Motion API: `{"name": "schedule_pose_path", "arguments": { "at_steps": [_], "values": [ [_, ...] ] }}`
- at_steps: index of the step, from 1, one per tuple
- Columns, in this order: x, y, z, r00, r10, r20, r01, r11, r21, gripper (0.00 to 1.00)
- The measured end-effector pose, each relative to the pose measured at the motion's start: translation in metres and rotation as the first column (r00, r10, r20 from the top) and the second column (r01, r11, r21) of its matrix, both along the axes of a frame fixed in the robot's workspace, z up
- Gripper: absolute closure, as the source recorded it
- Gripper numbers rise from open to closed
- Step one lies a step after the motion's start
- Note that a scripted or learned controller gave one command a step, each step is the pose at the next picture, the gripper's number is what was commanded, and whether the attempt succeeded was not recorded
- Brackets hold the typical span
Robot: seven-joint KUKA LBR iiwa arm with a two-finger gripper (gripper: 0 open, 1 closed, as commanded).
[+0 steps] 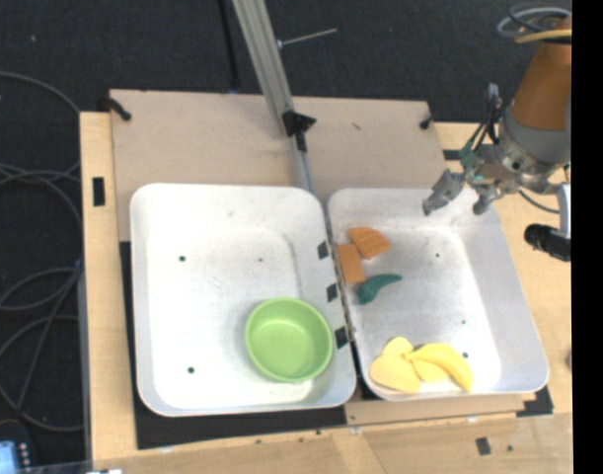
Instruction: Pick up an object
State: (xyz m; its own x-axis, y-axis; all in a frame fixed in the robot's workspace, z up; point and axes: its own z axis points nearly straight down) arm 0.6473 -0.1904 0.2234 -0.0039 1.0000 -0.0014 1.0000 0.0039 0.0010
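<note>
Pincer (464, 195) spread wide, gripping nothing, above right bin (498, 265) far edge; orange block (369, 241) looks stiff, light: I'd grip its flanks.

Grey arm (534, 138), orange band (545, 89), cabled wrist, two-fingered grey gripper (462, 198).

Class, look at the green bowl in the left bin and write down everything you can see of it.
The green bowl is round, light lime green, smooth and plastic-looking, with a thick rim and a paler inside. It stands upright, mouth up, with nothing visible in it. It sits on the floor of the left bin, in the near right corner, close to the wall shared with the right bin. Nothing but the bin touches it; the gripper is far off over the right bin.
</note>
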Motion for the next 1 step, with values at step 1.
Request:
{"name": "schedule_pose_path", "arguments": {
  "at_steps": [1],
  "values": [
    [-0.0002,-0.0006,0.0001,1.0,0.001,-0.001,-0.001,1.0,-0.002,0.0]
  ]
}}
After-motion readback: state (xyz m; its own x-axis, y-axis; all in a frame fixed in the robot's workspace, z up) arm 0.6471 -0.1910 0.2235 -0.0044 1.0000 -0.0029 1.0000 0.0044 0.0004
